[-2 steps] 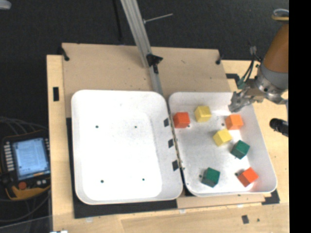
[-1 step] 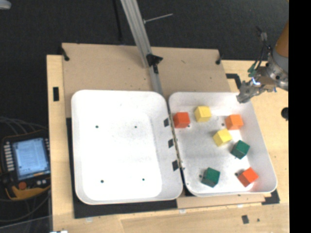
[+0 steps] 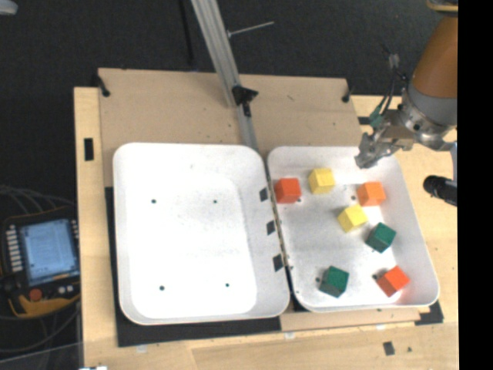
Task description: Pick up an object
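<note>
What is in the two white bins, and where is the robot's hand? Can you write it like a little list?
left bin: no blocks seen
right bin: seven blocks
orange blocks: three
yellow blocks: two
green blocks: two
gripper: over the right bin's far corner, above the blocks, nothing seen held

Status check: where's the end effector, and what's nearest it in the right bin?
End effector above right bin's far edge, nothing seen in it. Nearest: orange block, yellow block. Nothing blocking.
</note>
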`<state>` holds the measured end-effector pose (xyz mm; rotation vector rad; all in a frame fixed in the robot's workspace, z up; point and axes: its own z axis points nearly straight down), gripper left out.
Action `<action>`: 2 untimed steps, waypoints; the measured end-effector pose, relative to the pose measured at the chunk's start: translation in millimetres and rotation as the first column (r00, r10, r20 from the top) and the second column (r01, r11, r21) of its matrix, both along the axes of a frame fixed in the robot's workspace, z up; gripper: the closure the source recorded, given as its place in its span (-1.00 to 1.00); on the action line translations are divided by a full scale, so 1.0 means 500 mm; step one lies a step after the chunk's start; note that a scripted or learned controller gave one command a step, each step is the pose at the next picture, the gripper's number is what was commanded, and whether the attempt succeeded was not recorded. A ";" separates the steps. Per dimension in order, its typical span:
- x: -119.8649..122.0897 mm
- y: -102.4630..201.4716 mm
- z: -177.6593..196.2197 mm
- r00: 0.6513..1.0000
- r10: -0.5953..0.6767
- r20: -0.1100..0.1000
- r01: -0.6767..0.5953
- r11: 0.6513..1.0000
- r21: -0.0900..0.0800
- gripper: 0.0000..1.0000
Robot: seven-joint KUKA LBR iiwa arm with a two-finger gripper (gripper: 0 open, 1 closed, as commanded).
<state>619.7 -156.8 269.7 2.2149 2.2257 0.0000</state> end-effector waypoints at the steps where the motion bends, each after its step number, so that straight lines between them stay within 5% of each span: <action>1: 0.001 0.098 0.011 1.000 0.002 -0.001 -0.002 1.000 0.002 1.00; 2: 0.014 0.199 0.016 1.000 0.002 0.002 -0.002 1.000 0.001 1.00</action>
